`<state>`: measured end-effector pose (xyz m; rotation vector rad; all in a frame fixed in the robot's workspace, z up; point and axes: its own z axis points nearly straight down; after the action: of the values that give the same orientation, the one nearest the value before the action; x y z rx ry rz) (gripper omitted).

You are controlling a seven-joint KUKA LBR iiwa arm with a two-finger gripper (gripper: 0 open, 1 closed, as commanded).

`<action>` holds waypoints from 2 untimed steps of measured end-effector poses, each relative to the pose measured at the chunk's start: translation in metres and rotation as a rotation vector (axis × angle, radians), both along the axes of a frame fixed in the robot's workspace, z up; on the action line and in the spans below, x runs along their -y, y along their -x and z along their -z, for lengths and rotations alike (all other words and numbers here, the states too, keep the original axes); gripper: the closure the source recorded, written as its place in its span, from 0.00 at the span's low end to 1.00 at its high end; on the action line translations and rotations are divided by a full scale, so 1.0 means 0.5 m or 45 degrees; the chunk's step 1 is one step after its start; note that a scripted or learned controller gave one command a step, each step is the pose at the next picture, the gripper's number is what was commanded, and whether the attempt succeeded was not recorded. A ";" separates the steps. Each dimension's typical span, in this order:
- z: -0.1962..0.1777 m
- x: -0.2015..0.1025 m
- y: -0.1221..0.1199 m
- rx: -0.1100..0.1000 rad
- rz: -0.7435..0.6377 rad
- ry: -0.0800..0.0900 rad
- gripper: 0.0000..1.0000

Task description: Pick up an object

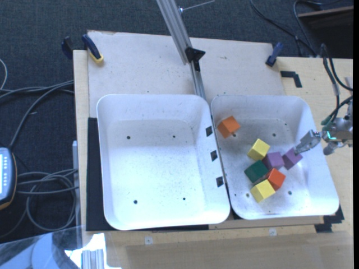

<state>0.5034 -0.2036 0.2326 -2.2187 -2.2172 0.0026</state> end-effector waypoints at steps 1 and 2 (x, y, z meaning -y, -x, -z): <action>-0.004 0.000 -0.002 0.006 -0.002 0.002 0.00; 0.086 -0.016 -0.001 -0.002 -0.001 -0.001 0.00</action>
<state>0.5039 -0.1957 0.1895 -2.2167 -2.2171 0.0030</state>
